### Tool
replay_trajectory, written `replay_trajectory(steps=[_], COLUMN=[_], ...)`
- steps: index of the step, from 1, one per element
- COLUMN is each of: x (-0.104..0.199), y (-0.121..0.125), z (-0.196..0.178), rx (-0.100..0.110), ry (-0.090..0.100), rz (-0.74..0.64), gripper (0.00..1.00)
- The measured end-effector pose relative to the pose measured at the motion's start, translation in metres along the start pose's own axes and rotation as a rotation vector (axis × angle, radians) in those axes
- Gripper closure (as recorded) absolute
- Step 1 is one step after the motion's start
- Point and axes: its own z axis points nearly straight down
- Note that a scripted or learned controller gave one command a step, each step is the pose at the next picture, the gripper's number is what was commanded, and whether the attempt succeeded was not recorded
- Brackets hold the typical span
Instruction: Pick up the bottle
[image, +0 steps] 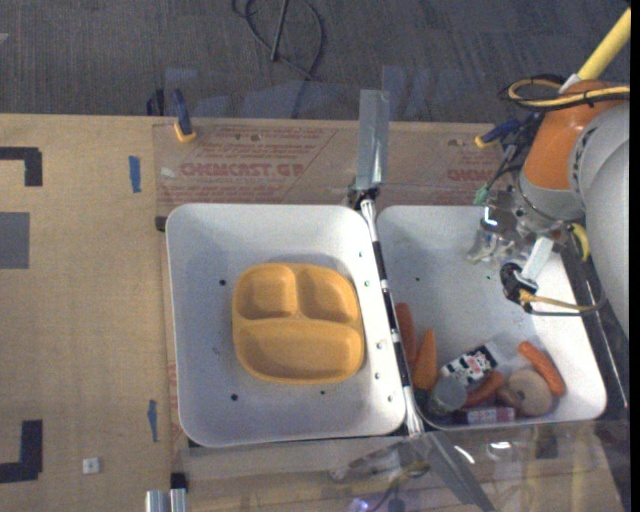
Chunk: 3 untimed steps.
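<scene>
Two white bins sat side by side on the worktop. The left bin (200, 250) carried an orange three-compartment tray (297, 322), upside down or right way up not clear, near its middle. The bottle (462, 372) lay on its side at the right bin's (430, 250) front edge, grey cap end toward the front-left corner, black-and-white label facing up; label text too small to read. It was crowded: an orange carrot-like piece (425, 358) just beside the cap end, a second orange stick (404, 330) along the divider edge, a reddish piece (486, 390) touching its front side, a tan round item (528, 392) and another carrot (541, 366) toward the front-right corner, and a pink flat thing (490, 414) against the front wall. The end effector (500, 245) hung over the right bin's back-right area, well apart from the bottle, nothing visibly between its parts; could not tell if it was apart or together. Cardboard (260, 165) behind the bins bore red print, roughly "CHEMCAST GP", partly blurred. Blue tape bits (134, 173) and an orange clamp (183, 128) sat at the back-left of the worktop.
</scene>
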Motion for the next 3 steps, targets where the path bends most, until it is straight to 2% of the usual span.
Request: replay_trajectory(steps=[1, 2, 3], x=[-0.040, 0.005, -0.005], y=[0.006, -0.012, -0.079], z=[-0.218, -0.344, -0.234], rx=[-0.016, -0.018, -0.017], ry=[0.005, 0.003, 0.004], rz=[0.041, -0.088, -0.073], gripper=[1.00, 1.00, 1.00])
